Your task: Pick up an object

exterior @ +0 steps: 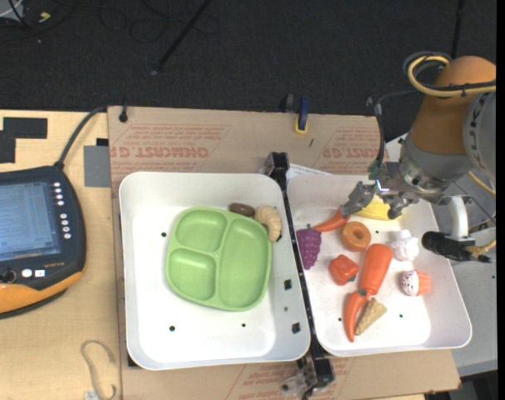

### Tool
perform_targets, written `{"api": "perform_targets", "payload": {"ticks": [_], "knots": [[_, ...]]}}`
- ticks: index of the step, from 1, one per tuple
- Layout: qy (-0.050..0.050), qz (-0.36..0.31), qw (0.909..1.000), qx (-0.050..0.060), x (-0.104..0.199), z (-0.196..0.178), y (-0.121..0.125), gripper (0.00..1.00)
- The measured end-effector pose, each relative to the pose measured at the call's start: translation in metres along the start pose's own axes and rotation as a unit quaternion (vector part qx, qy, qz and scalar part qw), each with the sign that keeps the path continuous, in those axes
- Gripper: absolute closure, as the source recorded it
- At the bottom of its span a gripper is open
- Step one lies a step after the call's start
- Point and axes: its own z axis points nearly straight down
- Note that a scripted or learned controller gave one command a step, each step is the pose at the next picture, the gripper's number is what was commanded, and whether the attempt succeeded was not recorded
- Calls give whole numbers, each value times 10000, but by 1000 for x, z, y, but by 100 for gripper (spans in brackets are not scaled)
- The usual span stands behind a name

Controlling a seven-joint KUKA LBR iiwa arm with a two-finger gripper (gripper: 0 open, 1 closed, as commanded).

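A yellow toy [374, 209] lies at the back of the right bin [452, 327], directly under the gripper [376, 195], whose jaws stand spread above it, holding nothing. It looks light, stiff and smooth, likely slippery; a pinch across its narrow middle seems safest. A doughnut [356, 236] and carrot [374, 267] crowd close.
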Motion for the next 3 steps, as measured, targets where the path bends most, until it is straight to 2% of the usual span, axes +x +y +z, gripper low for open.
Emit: {"api": "perform_targets", "payload": {"ticks": [1, 2, 3], "knots": [[-12, -6, 10000, -68, 0, -8, 3, 0], [-2, -12, 10000, -26, 5, 56, 0, 0], [-10, -8, 10000, -50, 8, 99, 0, 0]]}}
